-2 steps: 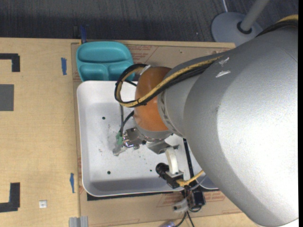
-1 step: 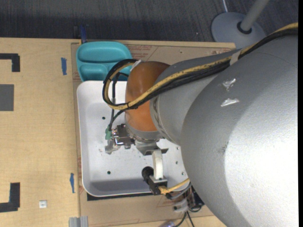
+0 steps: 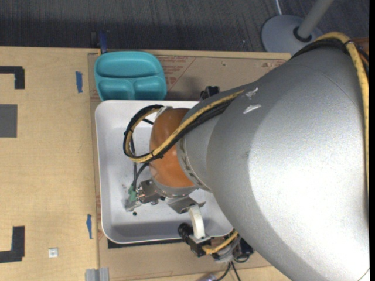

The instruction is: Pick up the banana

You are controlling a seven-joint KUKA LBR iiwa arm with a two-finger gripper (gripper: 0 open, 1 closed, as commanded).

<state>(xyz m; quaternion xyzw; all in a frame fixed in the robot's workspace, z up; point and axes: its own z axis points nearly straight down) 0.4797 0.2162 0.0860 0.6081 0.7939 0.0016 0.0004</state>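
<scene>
Much of the view is taken up by the grey arm (image 3: 293, 157), which reaches in from the right and covers the right-hand side of the bench. Its orange band (image 3: 167, 151) is seen above the wrist, over the white bin (image 3: 111, 157) that lies near the middle of the frame. A black and yellow cable (image 3: 140, 134) is looped beside the band and is run back along the arm.

Only the left part and the near rim of the bin are exposed; the rest is covered by the arm. Below the orange band, the wrist hardware (image 3: 155, 195) is seen low in the bin, with a small green part (image 3: 132, 199) at its left end. The gripper itself is hidden under the wrist, and whether it is spread, closed or clamped on anything cannot be told.

The banana cannot be made out anywhere on the exposed bin floor, so its place cannot be told; a few small dark specks (image 3: 135, 213) are seen there, too small to identify.

A teal compartment tray (image 3: 130, 75) is set just beyond the far rim of the bin, on the brown bench top (image 3: 47, 157). Blue tape marks (image 3: 79, 82) are stuck to the bench left of the bin. A grey stand base (image 3: 284, 34) is seen on the dark floor at the top right, partly cut off by the arm.
</scene>
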